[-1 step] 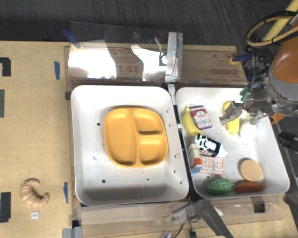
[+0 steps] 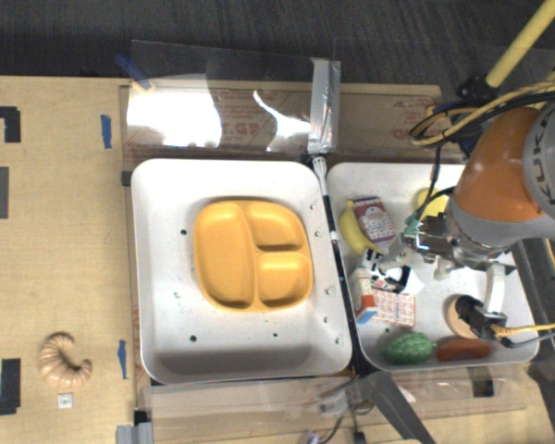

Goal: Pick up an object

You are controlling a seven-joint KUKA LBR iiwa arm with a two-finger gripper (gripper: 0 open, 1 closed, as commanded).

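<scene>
The right bin (image 2: 499, 363) holds several small items. A yellow banana (image 2: 353, 228) lies by its left wall with a pink packet (image 2: 375, 218) next to it. Lower down are a red-and-white carton (image 2: 393, 308), a green round object (image 2: 408, 347), a red sausage shape (image 2: 462, 348) and a tan ring (image 2: 462, 314). My gripper (image 2: 424, 244) hangs over the middle of this bin, just right of the pink packet, below the arm's orange band (image 2: 499, 178). The arm's body covers the bin's right part.
The left bin (image 2: 162, 322) carries a yellow divided plate (image 2: 252, 252). A croissant-like toy (image 2: 65, 359) lies on the bench at the lower left. Yellow and black cables (image 2: 462, 118) loop behind the arm at the upper right. A clear panel (image 2: 222, 109) stands behind the bins.
</scene>
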